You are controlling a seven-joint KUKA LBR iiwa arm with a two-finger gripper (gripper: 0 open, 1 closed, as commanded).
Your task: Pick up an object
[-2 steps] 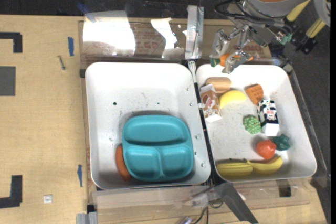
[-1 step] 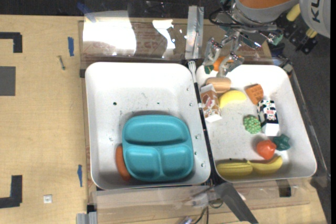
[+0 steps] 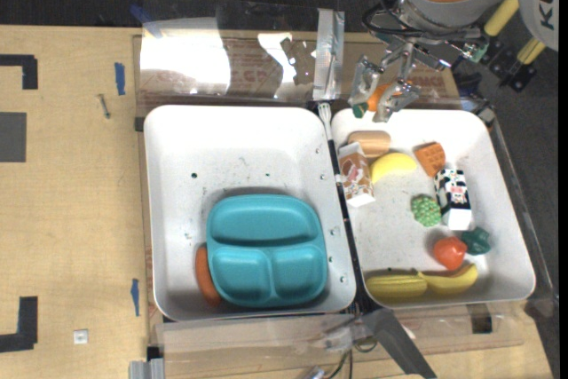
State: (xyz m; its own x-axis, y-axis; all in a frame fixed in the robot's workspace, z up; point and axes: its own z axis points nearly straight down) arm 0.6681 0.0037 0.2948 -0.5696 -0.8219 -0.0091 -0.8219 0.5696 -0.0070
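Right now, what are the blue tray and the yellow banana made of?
The blue tray looks like smooth molded plastic: one even teal color, rounded compartments, a soft sheen. The banana is probably a plastic toy too, since its yellow is flat and slightly glossy like the other play food around it, though from this far away I can't be sure.

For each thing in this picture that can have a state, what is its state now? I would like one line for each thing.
gripper: above the right bin's far edge, a small orange piece between its fingers
teal tray: flat in the left bin, lying partly over an orange thing
banana: lying at the right bin's near wall
cow figure: lying in the right bin
hot dog: lying near the right bin's far wall
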